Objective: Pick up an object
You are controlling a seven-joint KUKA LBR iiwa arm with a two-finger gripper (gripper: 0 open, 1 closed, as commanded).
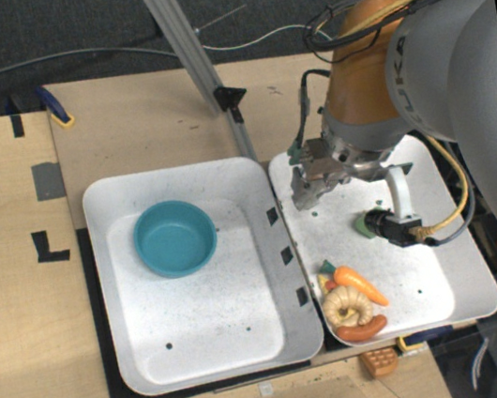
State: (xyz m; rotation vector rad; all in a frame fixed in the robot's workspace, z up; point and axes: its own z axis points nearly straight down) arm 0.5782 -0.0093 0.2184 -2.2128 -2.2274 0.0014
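Note:
My gripper (307, 189) hangs over the upper left part of the right bin (465, 293), close to its left wall, with nothing visibly in it. At the near left corner of that bin lie an orange carrot (360, 284), a beige ridged curled toy (345, 305) and a red sausage-shaped piece (361, 329), bunched together. A small green object (364, 224) sits mid-bin, partly hidden by a black fitting on the arm. In the left bin (143, 355), a blue bowl (174, 238) stands upright.
The grey arm with its orange band (364, 68) covers the upper right of the right bin. A slanted metal pole (194, 50) rises behind the bins. Cables run along the back of the bench.

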